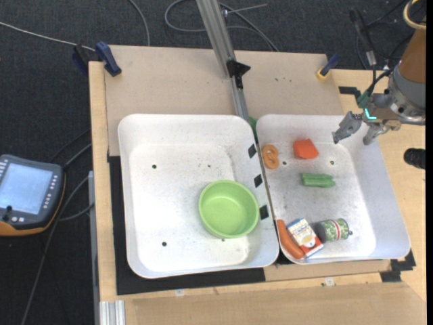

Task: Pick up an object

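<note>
Over the right bin's (pixel 379 181) far right corner, the gripper (pixel 356 131) is hanging with its fingers spread apart and nothing between them, so no grab yet. Looks to me like it's sitting in the approach step, lining up on something. Closest candidate is the orange block (pixel 305 149), lying near the far edge just to the side of the gripper. A green pickle-looking thing (pixel 317 179) is sitting mid-bin, an orange pretzel-shaped ring (pixel 270 156) is hugging the left wall, and a small carton (pixel 304 236), a carrot-like stick (pixel 286 242) and a green-labelled can (pixel 333 230) are crowding the near edge. The left bin (pixel 142 147) is carrying a green bowl (pixel 229 209) near its near right corner. Next move, I'd guess: shifting over one item, dropping straight down, then closing.
</note>
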`<state>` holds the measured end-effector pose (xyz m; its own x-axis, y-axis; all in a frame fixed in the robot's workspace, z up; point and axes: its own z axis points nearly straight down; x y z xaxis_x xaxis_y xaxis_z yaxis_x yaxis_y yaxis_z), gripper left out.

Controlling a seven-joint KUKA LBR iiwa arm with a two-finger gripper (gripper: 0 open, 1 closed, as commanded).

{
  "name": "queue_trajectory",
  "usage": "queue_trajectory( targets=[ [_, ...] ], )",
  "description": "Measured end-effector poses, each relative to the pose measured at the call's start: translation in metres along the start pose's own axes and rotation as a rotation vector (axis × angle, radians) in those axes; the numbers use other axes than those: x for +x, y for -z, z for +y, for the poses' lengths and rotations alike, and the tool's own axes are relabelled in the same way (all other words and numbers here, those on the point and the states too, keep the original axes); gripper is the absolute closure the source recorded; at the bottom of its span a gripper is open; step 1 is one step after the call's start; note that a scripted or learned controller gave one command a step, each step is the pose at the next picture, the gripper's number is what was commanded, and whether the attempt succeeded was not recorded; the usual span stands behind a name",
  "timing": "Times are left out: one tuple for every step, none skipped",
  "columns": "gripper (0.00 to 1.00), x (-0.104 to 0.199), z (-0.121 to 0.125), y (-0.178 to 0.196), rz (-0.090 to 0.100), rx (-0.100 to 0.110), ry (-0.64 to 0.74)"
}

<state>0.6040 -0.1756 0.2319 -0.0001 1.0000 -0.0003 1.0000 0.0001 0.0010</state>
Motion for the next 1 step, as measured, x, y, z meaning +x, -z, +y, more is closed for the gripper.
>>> queue_trajectory(
  targets=[
    [0.00, 0.0000, 0.0000, -0.0001, 0.000, 0.000, 0.000]
  ],
)
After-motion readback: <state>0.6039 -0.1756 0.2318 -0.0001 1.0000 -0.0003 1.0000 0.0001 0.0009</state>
